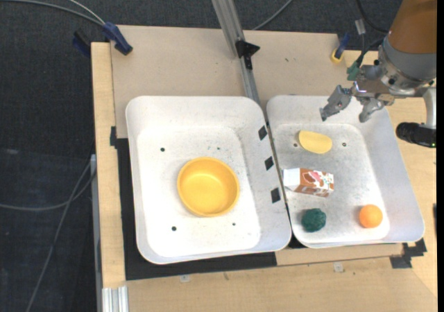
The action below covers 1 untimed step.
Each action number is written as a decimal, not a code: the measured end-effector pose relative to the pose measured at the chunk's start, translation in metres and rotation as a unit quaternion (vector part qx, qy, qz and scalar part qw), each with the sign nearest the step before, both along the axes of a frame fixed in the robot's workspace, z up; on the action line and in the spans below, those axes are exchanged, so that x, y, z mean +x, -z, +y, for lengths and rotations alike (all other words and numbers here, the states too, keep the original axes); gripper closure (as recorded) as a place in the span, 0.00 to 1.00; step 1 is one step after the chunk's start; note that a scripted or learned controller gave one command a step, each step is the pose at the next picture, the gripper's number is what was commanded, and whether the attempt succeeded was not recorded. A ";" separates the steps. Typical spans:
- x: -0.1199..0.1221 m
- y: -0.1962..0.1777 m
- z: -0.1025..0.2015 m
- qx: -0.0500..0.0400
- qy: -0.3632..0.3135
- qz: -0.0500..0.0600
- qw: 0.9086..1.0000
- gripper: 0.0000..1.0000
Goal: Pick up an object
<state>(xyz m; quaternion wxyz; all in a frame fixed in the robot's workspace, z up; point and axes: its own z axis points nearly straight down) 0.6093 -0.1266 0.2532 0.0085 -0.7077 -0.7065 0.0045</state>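
Two shallow white bins side by side on a tan bench (173, 61): left bin (149, 130) the larger in view, right bin (388, 158) beside it, rims nearly touching along the middle.

Grey arm (415, 26) with orange band reaching in from the right, wrist above the far edge of the right bin. Gripper (352, 108) hanging over that bin's far rim, fingers spread wide apart, nothing between them.

In the left bin, near its centre, a round yellow bowl (207, 186), upright, mouth up.

In the right bin, from big to small: a small carton (310, 182) printed in white, red and brown, lying flat at the bin's left side, long axis running left to right, slightly tilted down toward the right. Beyond it, just below the gripper, a flat pale-yellow oval piece (316, 142), long axis also left to right. At the near edge, a dark green ball (313, 219) just in front of the carton, and an orange ball (370, 215) well to its right.
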 end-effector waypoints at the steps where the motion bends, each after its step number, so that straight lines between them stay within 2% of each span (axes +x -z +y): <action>1: -0.012 0.055 -0.001 0.000 0.000 0.001 1.000 0.00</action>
